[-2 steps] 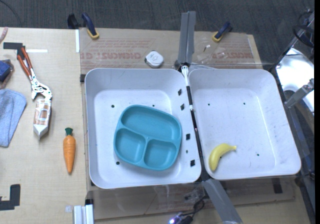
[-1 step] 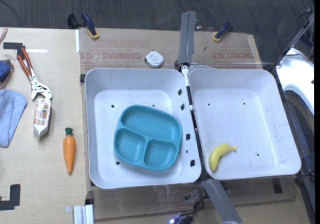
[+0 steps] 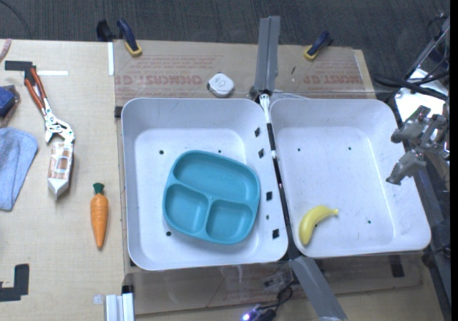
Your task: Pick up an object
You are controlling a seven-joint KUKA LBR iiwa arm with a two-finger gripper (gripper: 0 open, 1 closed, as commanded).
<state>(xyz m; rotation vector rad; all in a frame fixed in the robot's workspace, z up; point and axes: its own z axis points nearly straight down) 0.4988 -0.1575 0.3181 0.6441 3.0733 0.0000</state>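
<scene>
Fixed overhead camera, slanted down, both bins (image 3: 143, 126)

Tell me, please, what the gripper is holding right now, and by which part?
Nothing: the gripper sits at the right bin's right edge, apart from the banana.

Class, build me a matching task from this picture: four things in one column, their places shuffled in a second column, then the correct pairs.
Things:
1. banana
2. blue divided plate
3. toy carrot
4. tool

Places:
A. on the bench, left of both bins
B. in the left bin
C. at the right bin's right edge
D. in the right bin, near its front

Pairs: 1-D, 2-B, 3-A, 4-C
</scene>
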